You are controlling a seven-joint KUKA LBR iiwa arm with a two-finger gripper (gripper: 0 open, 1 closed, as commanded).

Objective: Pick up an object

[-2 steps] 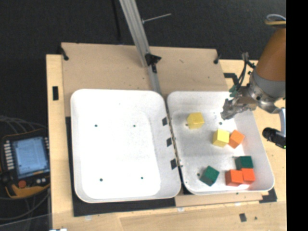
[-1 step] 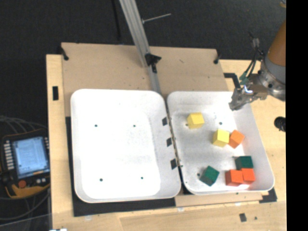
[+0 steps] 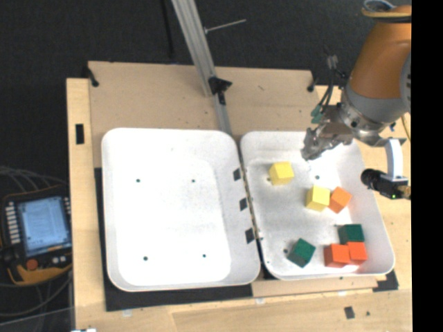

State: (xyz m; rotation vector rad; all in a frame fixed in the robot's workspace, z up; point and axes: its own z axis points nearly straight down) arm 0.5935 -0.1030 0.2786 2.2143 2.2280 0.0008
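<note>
Tan counter (image 3: 159, 88) carries two white bins side by side: left bin (image 3: 118, 151), right bin (image 3: 374, 220).

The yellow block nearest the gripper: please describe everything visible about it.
The yellow block is a small cube, matte, perhaps wood or foam. It sits alone in the upper part of the right bin, slightly rotated, touching no other block. The gripper hangs above and to its right, not touching it.

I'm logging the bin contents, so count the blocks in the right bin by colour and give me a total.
Yellow blocks: 2
Orange blocks: 3
Green blocks: 2
Total: 7 blocks, all in the right bin
</note>
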